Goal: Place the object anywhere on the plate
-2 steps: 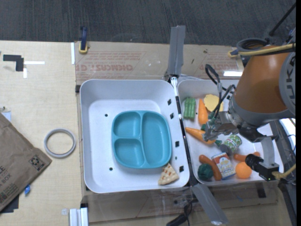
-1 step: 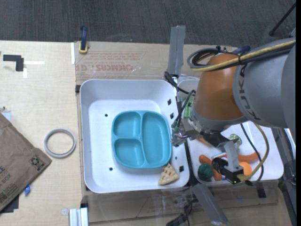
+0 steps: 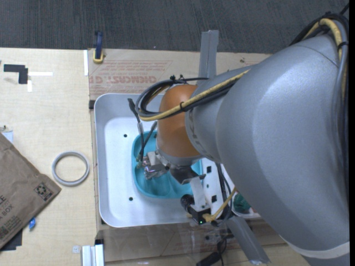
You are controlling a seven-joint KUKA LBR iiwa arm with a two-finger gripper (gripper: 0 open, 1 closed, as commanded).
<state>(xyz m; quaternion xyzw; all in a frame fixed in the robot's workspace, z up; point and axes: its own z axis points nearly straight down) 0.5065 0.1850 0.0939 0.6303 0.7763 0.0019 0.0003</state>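
Note:
A turquoise plate (image 3: 145,183) lies in the left white bin (image 3: 113,165), mostly covered by my arm. My gripper (image 3: 153,168) hangs low over the plate's left part, below the orange wrist band (image 3: 175,123). The arm hides the fingertips and whatever lies under them. A small dark green object (image 3: 242,205) peeks out from under the arm at the right, in the other bin.
A roll of tape (image 3: 70,167) lies on the wooden bench left of the bin. A brown cardboard box (image 3: 19,195) sits at the far left. A grey upright post (image 3: 208,54) stands behind the bins. Cables loop around the wrist.

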